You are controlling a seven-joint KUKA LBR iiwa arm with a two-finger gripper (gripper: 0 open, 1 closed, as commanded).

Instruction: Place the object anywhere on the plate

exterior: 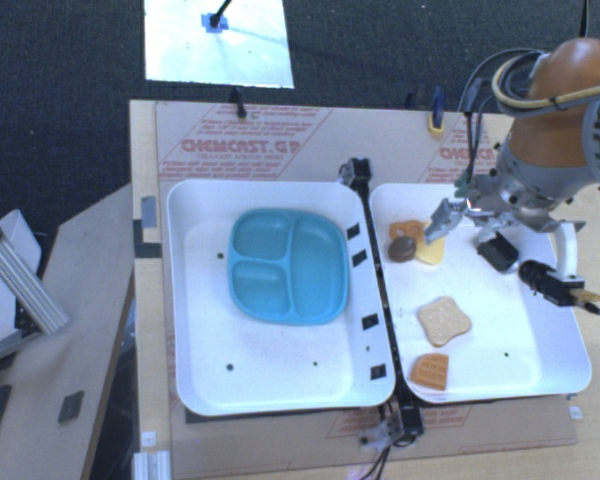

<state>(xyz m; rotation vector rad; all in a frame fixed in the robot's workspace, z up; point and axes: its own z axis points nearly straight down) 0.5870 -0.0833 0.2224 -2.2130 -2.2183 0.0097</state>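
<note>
A light blue divided plate (285, 266) lies in the left bin (205, 368). In the right bin (540, 358) lie several food pieces: an orange-brown cookie (405, 231), a dark brown oval piece (401, 250), a yellow slice (431, 253), a toast slice (444, 320) and an orange waffle (430, 371). My gripper (470, 236) hovers over the right bin's back part, just right of the yellow slice. It is open, one silver finger (442, 220) reaching toward the yellow slice and a black finger (497, 253) apart from it. Nothing sits between them.
The raised divider (372, 268) with black clips separates the two bins. A black cable fitting (550, 283) hangs from the arm over the right bin. A white sheet (217, 28) lies behind the bench.
</note>
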